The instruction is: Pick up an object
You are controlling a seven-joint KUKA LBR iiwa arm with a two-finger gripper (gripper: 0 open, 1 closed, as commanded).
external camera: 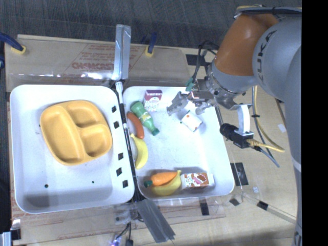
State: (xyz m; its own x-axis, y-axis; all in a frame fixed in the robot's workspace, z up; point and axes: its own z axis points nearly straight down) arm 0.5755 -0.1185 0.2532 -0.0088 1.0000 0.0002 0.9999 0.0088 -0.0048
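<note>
the grey two-finger gripper hangs over the right shallow white bin, just beside a small white carton; its grip i cannot tell.

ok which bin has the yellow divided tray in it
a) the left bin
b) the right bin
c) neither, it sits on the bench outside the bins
a) the yellow divided tray lies flat in the left bin, by itself, while the green bottle, bananas and cartons lie in the right bin.
</note>
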